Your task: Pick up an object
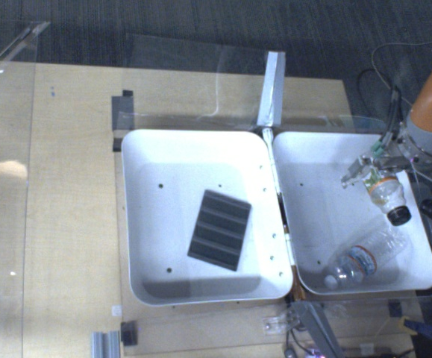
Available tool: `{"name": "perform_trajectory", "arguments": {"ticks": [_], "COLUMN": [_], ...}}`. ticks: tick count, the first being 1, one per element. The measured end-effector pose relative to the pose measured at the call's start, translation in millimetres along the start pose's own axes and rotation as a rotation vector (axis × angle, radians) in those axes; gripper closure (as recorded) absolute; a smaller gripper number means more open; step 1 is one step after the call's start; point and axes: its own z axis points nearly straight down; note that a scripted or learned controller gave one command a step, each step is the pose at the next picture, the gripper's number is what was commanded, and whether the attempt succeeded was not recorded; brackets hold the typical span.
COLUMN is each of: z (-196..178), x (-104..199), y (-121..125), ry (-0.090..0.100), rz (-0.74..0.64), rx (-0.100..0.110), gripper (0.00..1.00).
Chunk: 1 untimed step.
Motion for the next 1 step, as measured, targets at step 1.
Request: {"name": "perform_trajectory", "arguments": {"ticks": [1], "z": [87.8], "x": [-29.4], "y": [51.7], "ry": [-0.003], "rz": [-0.123], "rx": [-0.005], "gripper": [0.0]}}
